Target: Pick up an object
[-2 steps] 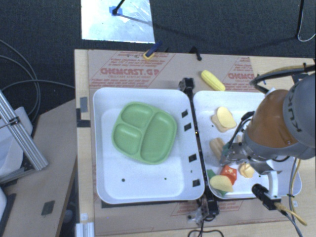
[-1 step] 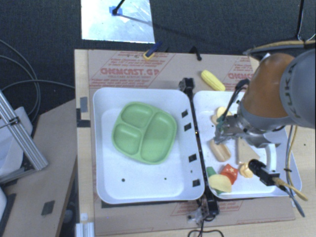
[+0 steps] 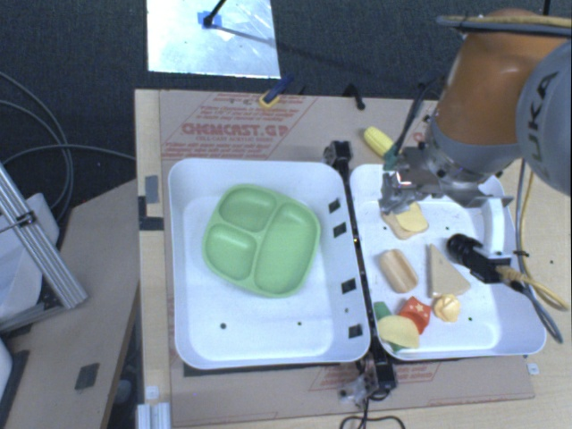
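My gripper (image 3: 391, 202) hangs low over the far left part of the right bin (image 3: 509, 329). Its tip is right above a pale tan slice (image 3: 409, 222), which shows just below and to the right of it. Whether they touch I cannot tell. Nearer the front lie a bun-like brown piece (image 3: 398, 271), a beige wedge (image 3: 445, 273), a small red piece (image 3: 415, 312), a pale yellow lump (image 3: 446, 307), a yellow piece (image 3: 399, 332) and a small green bit (image 3: 382, 310).
The left bin (image 3: 192, 329) holds a green divided plate (image 3: 262, 239). A yellow object (image 3: 377, 139) lies on the cardboard behind the right bin. A black divider (image 3: 350, 239) runs between the bins. The arm's bulk covers the right bin's far right corner.
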Action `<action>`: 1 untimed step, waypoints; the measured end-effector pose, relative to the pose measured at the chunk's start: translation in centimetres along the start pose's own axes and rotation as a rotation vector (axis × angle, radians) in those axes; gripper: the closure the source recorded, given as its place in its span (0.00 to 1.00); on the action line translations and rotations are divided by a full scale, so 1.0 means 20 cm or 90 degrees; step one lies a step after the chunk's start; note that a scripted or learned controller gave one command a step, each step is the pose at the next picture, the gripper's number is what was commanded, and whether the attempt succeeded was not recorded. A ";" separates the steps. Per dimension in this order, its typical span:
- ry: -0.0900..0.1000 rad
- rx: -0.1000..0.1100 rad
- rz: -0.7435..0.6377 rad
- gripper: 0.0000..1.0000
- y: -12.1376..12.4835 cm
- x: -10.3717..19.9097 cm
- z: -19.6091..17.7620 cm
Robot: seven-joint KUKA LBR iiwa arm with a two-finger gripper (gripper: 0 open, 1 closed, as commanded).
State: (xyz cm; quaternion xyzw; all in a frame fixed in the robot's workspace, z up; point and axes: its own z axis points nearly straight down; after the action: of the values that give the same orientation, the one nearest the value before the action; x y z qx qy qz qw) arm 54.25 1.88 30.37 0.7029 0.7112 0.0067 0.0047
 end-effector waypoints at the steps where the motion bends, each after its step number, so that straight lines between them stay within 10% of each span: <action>1: 0.001 0.011 -0.001 1.00 -0.04 0.48 0.14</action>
State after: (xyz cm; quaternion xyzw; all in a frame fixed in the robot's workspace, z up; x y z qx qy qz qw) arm 53.32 11.38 27.55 0.7022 0.7120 0.0012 -0.0015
